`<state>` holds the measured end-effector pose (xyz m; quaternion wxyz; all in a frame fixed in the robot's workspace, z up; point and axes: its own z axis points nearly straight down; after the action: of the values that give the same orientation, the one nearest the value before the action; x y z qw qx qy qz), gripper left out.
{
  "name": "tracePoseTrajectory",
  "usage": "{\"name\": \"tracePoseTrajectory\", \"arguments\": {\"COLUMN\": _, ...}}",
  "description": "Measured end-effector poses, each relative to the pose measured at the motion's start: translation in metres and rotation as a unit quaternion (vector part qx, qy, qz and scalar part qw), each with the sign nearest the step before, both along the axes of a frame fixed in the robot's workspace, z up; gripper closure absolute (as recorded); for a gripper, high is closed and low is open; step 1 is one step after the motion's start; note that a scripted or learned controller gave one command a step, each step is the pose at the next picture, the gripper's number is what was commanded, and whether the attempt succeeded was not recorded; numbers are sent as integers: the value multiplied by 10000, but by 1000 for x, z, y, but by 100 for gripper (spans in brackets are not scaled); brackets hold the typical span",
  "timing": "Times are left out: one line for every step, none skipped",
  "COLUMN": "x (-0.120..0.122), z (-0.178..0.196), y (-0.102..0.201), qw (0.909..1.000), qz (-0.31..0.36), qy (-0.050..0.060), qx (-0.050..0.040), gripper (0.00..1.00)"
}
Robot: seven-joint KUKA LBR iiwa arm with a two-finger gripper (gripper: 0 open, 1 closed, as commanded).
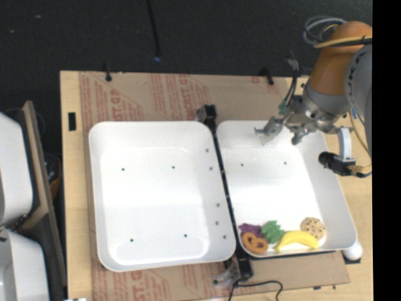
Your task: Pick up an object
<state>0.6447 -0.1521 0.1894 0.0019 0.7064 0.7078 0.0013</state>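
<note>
My gripper (283, 132) hangs over the far edge of the right bin (282, 180), its two fingers spread apart and nothing between them. Along that bin's near edge lie a yellow banana (297, 240), a round cookie (312, 227), a green leafy piece (272, 230), a purple grape bunch (250, 229) and an orange pretzel-like piece (254, 244). These objects sit far from the gripper, toward the front of the bin.
The left bin (156, 193) lies beside the right one, with a black clip (207, 113) at the far end of their shared edge. Cardboard (144, 99) covers the bench under both bins. White containers (15, 168) stand off the bench at left.
</note>
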Motion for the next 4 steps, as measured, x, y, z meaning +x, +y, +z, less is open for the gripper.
{"name": "tracePoseTrajectory", "arguments": {"x": -54, "z": -4, "y": 15, "qw": 10000, "qz": -16, "qy": 25, "qx": 5, "gripper": 0}}
{"name": "tracePoseTrajectory", "arguments": {"x": -96, "z": -26, "y": 20, "qw": 10000, "qz": -16, "qy": 28, "qx": 4, "gripper": 0}}
{"name": "tracePoseTrajectory", "arguments": {"x": -115, "z": -41, "y": 41, "qw": 10000, "qz": -10, "qy": 28, "qx": 6, "gripper": 0}}
{"name": "tracePoseTrajectory", "arguments": {"x": -148, "z": -43, "y": 47, "qw": 10000, "qz": -14, "qy": 24, "qx": 4, "gripper": 0}}
